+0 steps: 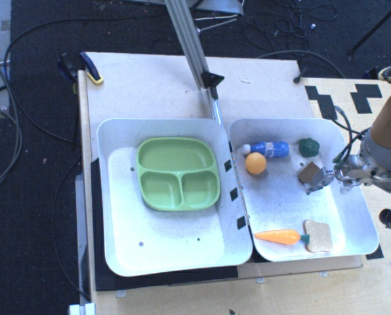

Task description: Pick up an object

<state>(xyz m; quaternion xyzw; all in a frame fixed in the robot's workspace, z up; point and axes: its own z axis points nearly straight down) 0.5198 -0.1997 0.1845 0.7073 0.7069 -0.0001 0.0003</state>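
I've got the carrot [277, 237] and bread slice [319, 236] nearest, at six o'clock in the right bin [353, 205]. My gripper [315, 178] hovers mid-bin; can't tell its opening or whether it holds anything. Farther off, the orange ball [256, 163]: I'd centre squarely before descending.

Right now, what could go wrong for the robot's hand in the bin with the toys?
The hand hangs low near the right white bin's far wall, so it might bump the rim. The small round dark green toy, the blue bottle and the orange ball sit close together, so a grab could knock one away.
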